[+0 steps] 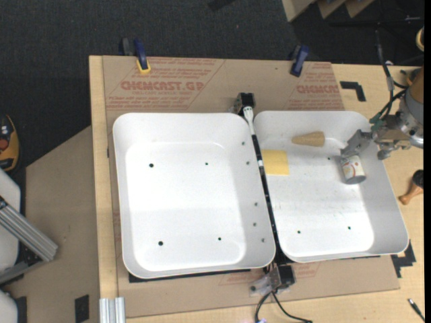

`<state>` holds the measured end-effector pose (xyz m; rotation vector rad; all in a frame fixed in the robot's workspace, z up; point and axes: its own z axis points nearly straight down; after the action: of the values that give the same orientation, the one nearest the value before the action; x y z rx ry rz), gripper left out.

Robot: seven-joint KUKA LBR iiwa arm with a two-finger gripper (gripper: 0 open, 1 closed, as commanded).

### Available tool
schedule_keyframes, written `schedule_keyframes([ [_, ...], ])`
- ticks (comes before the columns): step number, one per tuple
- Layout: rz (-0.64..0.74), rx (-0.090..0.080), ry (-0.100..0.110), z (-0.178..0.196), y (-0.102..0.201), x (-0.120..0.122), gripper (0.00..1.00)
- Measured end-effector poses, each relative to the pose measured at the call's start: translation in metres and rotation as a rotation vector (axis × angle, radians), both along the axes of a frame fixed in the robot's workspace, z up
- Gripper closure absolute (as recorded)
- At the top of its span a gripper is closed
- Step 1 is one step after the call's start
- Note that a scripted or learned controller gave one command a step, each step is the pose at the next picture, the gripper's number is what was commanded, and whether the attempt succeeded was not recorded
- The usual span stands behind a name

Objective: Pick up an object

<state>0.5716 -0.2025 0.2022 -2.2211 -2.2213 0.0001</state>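
Note:
In the right bin point(377, 231) lie three things: a tan cone-shaped piece point(308, 139) near the far wall, a flat yellow square point(275, 162) against the left wall, and a small grey-and-white cylinder point(353, 171) toward the right side. My gripper point(369, 147) reaches in over the bin's right rim and stands open, its fingers spread apart. The left finger point(353, 145) hangs just above the cylinder, and the cylinder is not between the fingers. Nothing is held.
The left bin point(128, 180) sits beside the right one on a cardboard sheet point(202, 79) held by blue clamps point(141, 54) at the back. Cables and a small wooden part point(411, 194) lie off the right edge.

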Motion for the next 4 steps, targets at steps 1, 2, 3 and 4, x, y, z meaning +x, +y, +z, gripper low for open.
schedule_keyframes([
  [1, 0.0, -0.003, -0.002, -0.017, -0.017, 0.009, 0.0],
  [2, 0.001, -0.002, -0.005, 0.001, -0.015, 0.021, 0.0],
  [3, 0.002, -0.004, -0.007, 0.012, -0.015, 0.021, 1.0],
  [4, 0.012, 0.001, -0.01, 0.076, 0.095, 0.035, 1.0],
])
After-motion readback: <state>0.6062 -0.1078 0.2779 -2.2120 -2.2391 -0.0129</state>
